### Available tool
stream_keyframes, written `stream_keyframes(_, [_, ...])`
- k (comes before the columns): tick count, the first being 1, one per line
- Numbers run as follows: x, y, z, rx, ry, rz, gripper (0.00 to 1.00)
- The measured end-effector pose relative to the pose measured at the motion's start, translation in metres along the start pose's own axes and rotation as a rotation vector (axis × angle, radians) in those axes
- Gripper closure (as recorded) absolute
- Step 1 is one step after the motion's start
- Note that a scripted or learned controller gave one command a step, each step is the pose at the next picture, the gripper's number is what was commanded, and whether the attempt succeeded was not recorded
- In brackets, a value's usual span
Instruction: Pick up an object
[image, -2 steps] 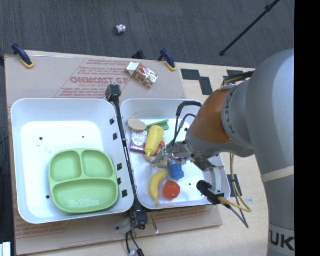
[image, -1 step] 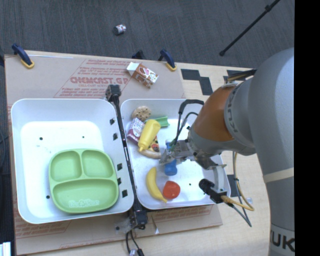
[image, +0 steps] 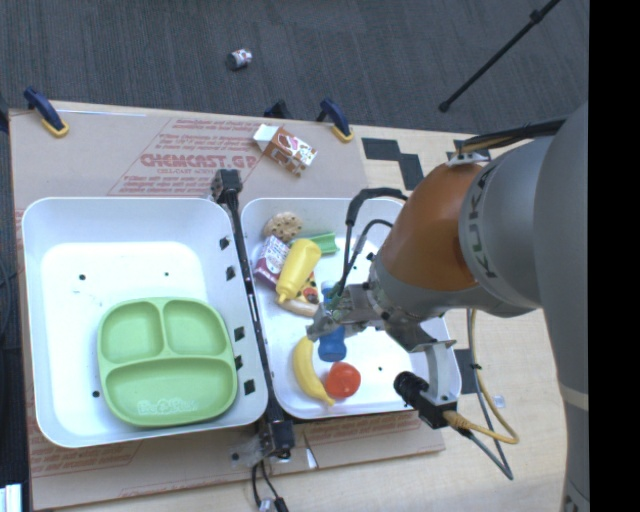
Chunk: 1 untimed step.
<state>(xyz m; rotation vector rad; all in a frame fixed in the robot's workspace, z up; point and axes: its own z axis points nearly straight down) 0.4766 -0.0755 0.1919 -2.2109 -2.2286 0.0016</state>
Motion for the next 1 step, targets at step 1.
stream_keyframes(1, [-0.0001, 0.001, -0.01, 0.0, 0.0, -0.005, 1.0])
